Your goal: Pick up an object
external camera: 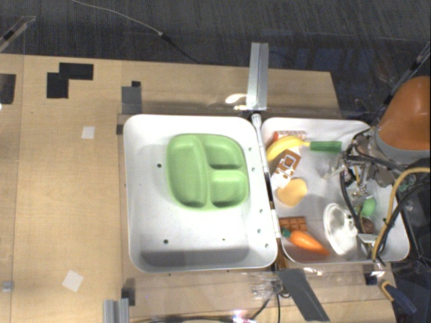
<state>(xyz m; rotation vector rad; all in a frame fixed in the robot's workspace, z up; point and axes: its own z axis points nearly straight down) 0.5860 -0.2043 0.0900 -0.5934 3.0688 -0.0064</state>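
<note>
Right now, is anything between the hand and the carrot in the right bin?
Probably yes. The carrot lies at the right bin's near edge, and a clear cup on its side sits between it and the hand. The hand's cables partly hide that area.

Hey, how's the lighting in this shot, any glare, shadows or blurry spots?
Camera view: even overhead light; a bright glare patch on the bench just behind the bins; a soft grey shadow along the near inside wall of the left bin; the green tray is sharp, while the arm and cables at the right bin look soft and cluttered.
</note>
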